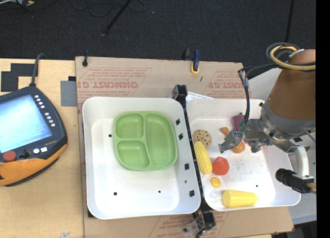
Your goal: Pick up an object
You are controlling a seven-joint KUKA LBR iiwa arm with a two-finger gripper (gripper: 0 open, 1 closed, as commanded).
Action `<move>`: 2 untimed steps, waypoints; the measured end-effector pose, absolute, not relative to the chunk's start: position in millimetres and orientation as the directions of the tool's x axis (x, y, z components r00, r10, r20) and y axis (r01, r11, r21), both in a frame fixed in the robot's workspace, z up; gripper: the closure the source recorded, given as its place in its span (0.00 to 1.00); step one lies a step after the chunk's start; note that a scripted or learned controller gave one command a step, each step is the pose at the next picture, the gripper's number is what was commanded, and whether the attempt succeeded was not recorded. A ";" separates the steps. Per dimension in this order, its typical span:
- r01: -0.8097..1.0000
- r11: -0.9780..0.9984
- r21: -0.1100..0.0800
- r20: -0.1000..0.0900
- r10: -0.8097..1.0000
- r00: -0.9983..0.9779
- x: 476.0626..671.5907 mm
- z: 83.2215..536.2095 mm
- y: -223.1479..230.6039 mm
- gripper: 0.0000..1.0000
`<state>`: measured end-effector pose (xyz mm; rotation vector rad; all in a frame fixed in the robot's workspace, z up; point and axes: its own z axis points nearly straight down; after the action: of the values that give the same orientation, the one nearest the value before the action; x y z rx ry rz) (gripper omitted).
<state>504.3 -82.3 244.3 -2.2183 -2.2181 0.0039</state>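
Hovering low over right bin (268, 193), tool (234, 141) sitting beside orange ball (238, 148), likely lining up grasp; finger spread impossible to tell; corn (202, 157) and tomato (220, 166) lying nearby.

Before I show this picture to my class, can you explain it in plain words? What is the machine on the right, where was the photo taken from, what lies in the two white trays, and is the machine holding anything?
The photo comes from one fixed camera above a bench, looking down at a slant. The bulky grey and orange shape on the right is a robot arm. Its gripper, a two-finger claw, reaches into the right white bin.

The left white bin holds a green divided plate. The right bin holds toy food: a corn cob, a cookie, a red tomato, a yellow block, a small yellow ball and an orange piece right beside the gripper.

Whether anything is gripped is too small to tell. The screen at the left is a control tablet.
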 end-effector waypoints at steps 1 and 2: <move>1.000 0.000 -0.010 0.002 1.000 0.000 510.8 189.5 -88.0 0.00; 1.000 0.000 -0.010 0.002 1.000 0.000 510.7 145.5 -89.3 0.00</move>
<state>510.7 -89.3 145.5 -2.2153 -2.2156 0.0080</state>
